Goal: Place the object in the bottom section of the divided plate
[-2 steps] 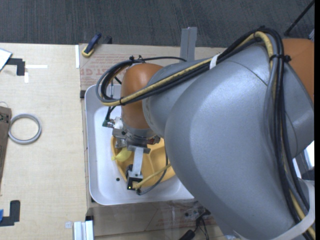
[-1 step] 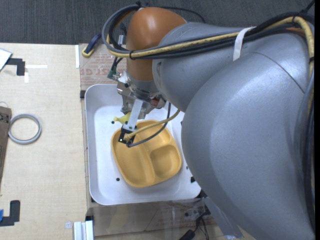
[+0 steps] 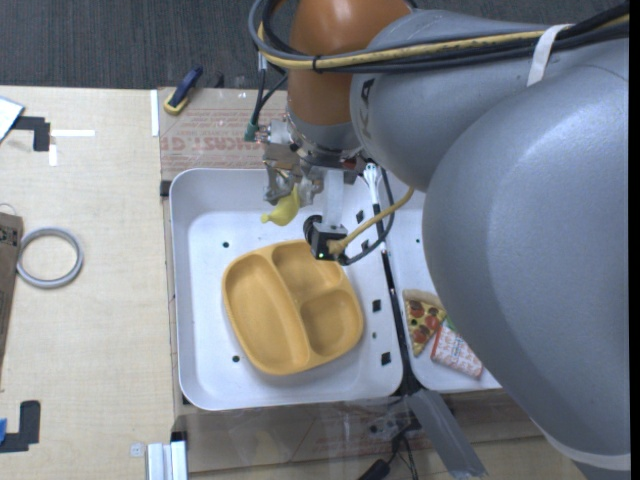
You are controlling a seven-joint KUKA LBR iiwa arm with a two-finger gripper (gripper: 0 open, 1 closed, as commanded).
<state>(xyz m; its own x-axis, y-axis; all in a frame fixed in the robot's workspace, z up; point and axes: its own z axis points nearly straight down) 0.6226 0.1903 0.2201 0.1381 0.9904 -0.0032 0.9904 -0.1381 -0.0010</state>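
The object point(image 3: 281, 211) is a small yellow thing, curved and tapering, banana-like in shape, though it is too small to make out finely. It hangs at the tip of the claw point(image 3: 284, 196), its upper end caught between the metal fingers and its lower end poking out down and to the left. The claw is closed nearly all the way, pinching this yellow piece and touching nothing else that can be seen.

The object sits above the white floor of the left bin point(image 3: 200, 298), near the bin's far wall, and just beyond the far rim of the divided plate point(image 3: 292, 308). The plate is mustard yellow, rounded, with one long section on its left side and two smaller ones on its right. It lies on the bin floor, apart from the object and nearer the camera.

Behind the claw rises the arm point(image 3: 520, 198), grey with an orange band, cables looping around it. In the right bin point(image 3: 425, 373) lie a pizza slice point(image 3: 424, 320) and a red and white packet point(image 3: 457, 353) beside it. On the worktop point(image 3: 90, 348) to the left rests a roll of tape point(image 3: 48, 257).
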